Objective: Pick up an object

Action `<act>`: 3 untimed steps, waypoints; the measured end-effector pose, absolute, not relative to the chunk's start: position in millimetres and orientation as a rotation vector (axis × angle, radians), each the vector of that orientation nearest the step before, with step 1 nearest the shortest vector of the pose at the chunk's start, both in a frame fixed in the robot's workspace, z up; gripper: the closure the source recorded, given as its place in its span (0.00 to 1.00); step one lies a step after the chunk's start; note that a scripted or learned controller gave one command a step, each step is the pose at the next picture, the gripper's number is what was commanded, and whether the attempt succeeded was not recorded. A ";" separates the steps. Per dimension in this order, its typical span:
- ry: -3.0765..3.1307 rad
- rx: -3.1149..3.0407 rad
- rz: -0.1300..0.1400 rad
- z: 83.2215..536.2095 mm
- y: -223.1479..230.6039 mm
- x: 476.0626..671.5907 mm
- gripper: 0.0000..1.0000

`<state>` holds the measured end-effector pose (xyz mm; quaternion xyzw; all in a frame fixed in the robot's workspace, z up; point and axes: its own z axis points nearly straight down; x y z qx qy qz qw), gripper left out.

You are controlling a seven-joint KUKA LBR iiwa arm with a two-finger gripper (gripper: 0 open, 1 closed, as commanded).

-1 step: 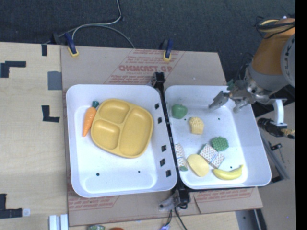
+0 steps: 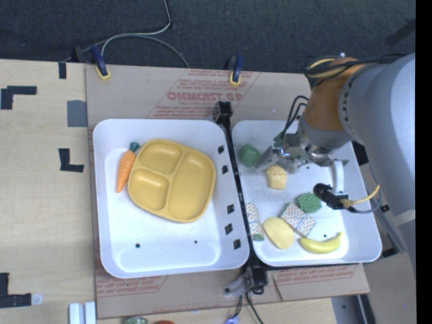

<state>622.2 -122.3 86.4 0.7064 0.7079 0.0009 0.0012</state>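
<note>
Approach stage: gripper lowered into the right bin, no object secured.

Whether the fingers are spread or closed cannot be told. The likeliest target, a pale ridged corn piece, is seen just below the gripper; a smooth green round item lies just left of it. A short descent centred on the corn is judged necessary. A glossy banana lies well below the corn, near the bin's front rim.
</note>
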 end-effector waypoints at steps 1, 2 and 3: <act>2.221 2.217 0.001 85.9 -109.0 625.6 0.00; 2.222 2.216 0.002 86.3 -116.3 614.4 0.00; 2.221 2.214 0.002 96.5 -116.2 614.6 1.00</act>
